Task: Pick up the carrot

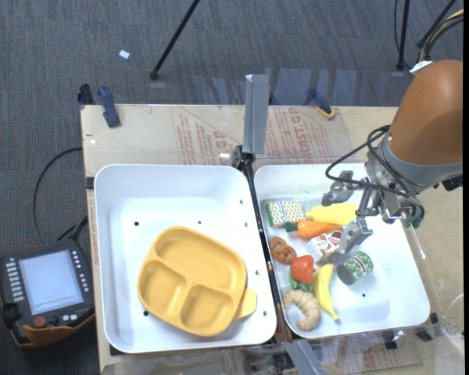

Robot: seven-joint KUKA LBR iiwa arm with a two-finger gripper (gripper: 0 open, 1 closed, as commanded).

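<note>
Orange and tapered, the carrot [316, 228] is lying in the right bin [399, 307], between a yellow corn cob [333, 214] and a small food packet [326, 244]. The gripper [352, 239] is hanging just right of it, fingers seemingly spread, pinching nothing.

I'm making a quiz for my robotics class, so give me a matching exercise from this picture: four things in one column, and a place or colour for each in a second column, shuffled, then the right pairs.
Things:
1. carrot
2. banana
3. yellow tray
4. croissant

Descriptions:
A. alone in the left bin
B. orange, lying under the gripper near the top of the right bin
C. tan, nearest the front edge of the right bin
D. yellow and curved, just right of the red tomato

Pairs: 1-B, 2-D, 3-A, 4-C
</note>
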